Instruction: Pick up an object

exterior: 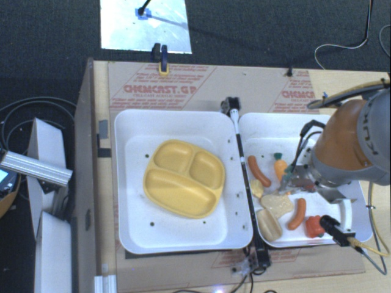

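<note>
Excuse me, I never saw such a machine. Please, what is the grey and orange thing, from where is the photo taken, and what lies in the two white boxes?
It is a robot arm, reaching in from the right. The one camera looks down from above on a bench with two white bins. The left bin holds a yellow plate. The right bin holds toy food: a sausage, a carrot, a second sausage, pale bread. The claw hangs low over this food; I cannot tell whether it holds anything.
</note>
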Tool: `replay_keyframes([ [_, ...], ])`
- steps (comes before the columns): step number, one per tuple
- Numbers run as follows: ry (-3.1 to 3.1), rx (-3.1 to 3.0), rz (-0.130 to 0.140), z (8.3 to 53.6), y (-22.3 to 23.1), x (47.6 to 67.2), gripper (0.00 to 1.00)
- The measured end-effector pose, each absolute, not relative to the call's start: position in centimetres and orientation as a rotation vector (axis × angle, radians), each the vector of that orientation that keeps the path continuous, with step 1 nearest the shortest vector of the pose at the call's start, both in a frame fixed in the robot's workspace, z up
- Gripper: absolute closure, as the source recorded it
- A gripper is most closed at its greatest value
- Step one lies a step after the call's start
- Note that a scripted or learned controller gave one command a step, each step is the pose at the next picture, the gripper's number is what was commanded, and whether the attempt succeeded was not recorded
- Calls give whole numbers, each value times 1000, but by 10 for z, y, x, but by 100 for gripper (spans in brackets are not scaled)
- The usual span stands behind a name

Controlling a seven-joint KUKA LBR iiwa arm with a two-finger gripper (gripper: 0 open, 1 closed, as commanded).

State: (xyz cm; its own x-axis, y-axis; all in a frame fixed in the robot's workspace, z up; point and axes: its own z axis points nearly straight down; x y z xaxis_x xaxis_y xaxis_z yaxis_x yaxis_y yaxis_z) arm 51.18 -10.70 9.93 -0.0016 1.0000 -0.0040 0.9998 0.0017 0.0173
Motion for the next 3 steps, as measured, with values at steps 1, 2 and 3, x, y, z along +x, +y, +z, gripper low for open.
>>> replay_keyframes([
  [1,2224,2215,5,185,-62,553,100],
  [2,2223,2217,2,185,-63,553,0],
  [3,2224,2215,2,195,-99,612,0],
])
